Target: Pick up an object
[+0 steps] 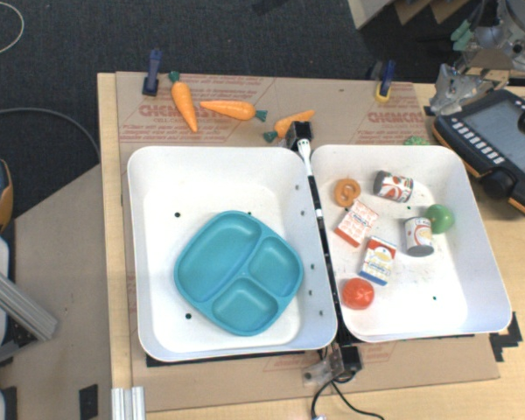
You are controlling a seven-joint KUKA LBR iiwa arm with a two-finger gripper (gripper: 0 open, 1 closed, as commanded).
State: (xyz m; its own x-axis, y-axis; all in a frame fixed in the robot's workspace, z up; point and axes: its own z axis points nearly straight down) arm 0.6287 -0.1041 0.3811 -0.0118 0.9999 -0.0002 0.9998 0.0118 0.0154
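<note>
Two white bins point(149, 234) of smooth, glossy plastic on a matt cardboard sheet point(245, 94) — a satin teal plastic tray point(238, 272), printed paper cartons point(357, 223).

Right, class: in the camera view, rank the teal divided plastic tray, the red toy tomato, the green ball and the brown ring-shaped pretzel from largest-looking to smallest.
1. Teal divided plastic tray, by far the largest.
2. Red toy tomato.
3. Green ball and brown ring-shaped pretzel: too alike to separate.
</note>
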